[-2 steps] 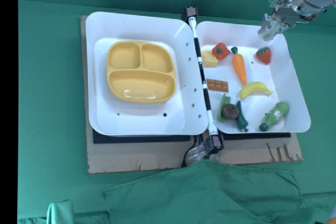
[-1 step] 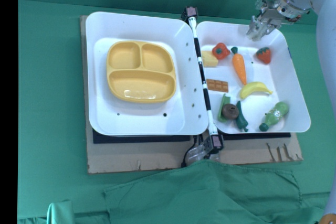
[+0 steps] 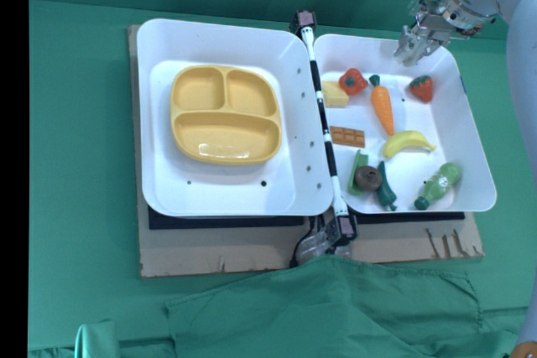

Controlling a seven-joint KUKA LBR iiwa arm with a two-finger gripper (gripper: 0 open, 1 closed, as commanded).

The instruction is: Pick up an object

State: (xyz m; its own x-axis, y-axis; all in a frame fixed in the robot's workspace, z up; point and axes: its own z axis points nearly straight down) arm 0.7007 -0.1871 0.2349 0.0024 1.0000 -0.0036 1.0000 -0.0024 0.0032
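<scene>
Nothing held: I can't tell my gripper's (image 3: 414,46) state above the bin's twelve-o'clock rim; next, descend onto the red toy strawberry (image 3: 421,87).

A red strawberry (image 3: 421,87) (green-capped) lies in the right bin's (image 3: 474,148) far corner, beside an upright-lying carrot (image 3: 383,106).

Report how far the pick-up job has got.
Done: nothing looks picked yet; the gripper sits over the right bin's far rim, nothing seen between its fingers. In hand: it looks like the approach, nearest the strawberry. Left: descending, gripping and lifting one item; the carrot, banana and others lie in the bin. The yellow plate sits in the left bin.
</scene>
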